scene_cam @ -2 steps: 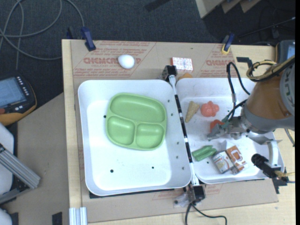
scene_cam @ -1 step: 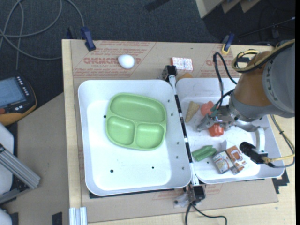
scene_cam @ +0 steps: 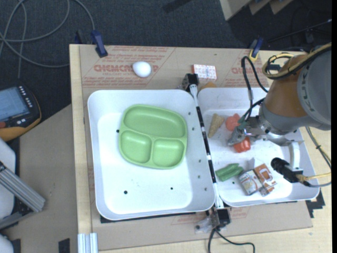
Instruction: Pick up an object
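Two shallow white bins are seen side by side on the desk (scene_cam: 158,62). In the left bin (scene_cam: 105,183) a green three-compartment plate (scene_cam: 154,136) is laid with its long axis running roughly from 9 to 3 o'clock.

The right bin (scene_cam: 295,191) is reached by the grey arm (scene_cam: 303,96) from 3 o'clock, its orange band turned toward 12. The end effector (scene_cam: 241,136) is placed low over the middle of this bin, directly at a red object (scene_cam: 243,146) that lies just at its 6 o'clock side. Whether the end effector is released or clenched cannot be told, and no grasp is visible.

A second red piece (scene_cam: 233,123) is seen just at 11 o'clock of the end effector, with a tan cone (scene_cam: 216,124) beside it, its tip pointed toward 7 o'clock. A green pod-shaped item (scene_cam: 228,171) lies nearer the bin's front, its long axis set from 8 to 2 o'clock. Small packets (scene_cam: 257,180) rest at its 3 o'clock side.

Behind the bins, a white egg-shaped object (scene_cam: 141,68) and a small patterned box (scene_cam: 205,71) are seen.
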Controlling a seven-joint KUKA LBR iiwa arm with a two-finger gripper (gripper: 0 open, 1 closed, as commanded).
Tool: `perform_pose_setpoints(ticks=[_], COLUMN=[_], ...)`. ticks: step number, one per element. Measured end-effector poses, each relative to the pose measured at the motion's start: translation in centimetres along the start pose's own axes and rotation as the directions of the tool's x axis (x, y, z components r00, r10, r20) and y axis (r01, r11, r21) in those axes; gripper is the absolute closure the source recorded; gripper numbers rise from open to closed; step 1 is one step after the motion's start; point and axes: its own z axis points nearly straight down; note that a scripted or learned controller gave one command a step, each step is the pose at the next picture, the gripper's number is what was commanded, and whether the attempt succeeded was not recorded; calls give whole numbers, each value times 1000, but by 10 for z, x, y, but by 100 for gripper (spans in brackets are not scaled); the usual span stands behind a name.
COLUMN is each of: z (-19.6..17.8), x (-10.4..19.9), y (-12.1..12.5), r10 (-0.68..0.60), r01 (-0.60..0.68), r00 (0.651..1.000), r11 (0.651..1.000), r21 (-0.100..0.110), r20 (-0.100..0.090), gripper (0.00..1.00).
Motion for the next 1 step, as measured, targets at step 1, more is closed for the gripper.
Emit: perform_pose_setpoints(ticks=[1], z=[-91], x=[68], y=[18], r10=[-1], r01=[1], r00=[1000], r11=[1000], r21=[1], r20=[-2], gripper=[100])
